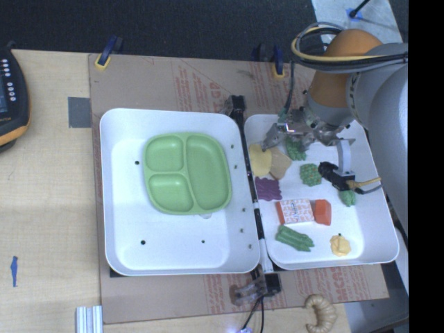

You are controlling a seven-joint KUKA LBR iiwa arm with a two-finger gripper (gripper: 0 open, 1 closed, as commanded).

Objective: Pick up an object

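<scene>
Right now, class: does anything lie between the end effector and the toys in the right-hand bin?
Nothing visible does. The end effector is low over the far end of the right bin, directly among the toys: a green piece beside it, the yellow piece to its left.

Here's the arm (378, 109): bulky, smooth grey casing, rounded like a barrel. An orange band (347, 50) caps the section above the wrist, ringed by looped yellow and black cables (312, 40). Below, the end effector (300, 132) is a cluster of metal-grey parts.
</scene>
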